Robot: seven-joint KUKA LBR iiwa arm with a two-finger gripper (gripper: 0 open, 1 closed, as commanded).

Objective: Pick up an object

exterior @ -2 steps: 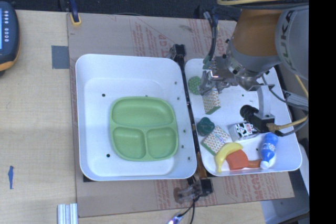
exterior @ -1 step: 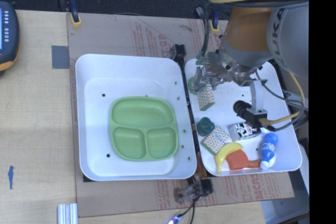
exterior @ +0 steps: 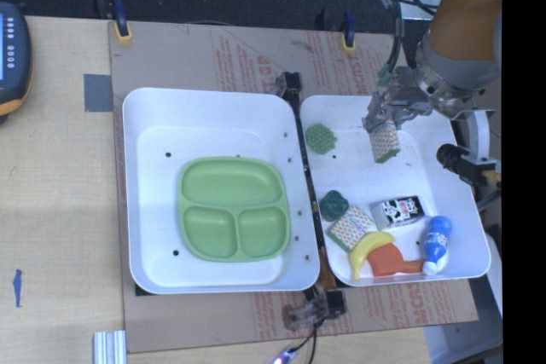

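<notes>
Clamped between the claw's (exterior: pixel 383 125) fingers hangs a checkered sponge (exterior: pixel 386 141), above the right bin (exterior: pixel 465 183). Left of that bin sits a green tray (exterior: pixel 233 208). Toward its near end lie a banana (exterior: pixel 367 251) and bottle (exterior: pixel 435 242).

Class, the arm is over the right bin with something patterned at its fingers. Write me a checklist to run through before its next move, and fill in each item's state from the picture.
1. The patterned sponge sits between the fingers of the gripper: ok.
2. The sponge is lifted off the floor of the right bin: cannot tell.
3. The grip is firm enough to carry: cannot tell; the sponge hangs below the fingers, tilted.
4. Nothing touches the sponge: ok; the green round pad lies apart, to its left.
5. The left bin has room for a drop: ok around the green divided plate.
</notes>
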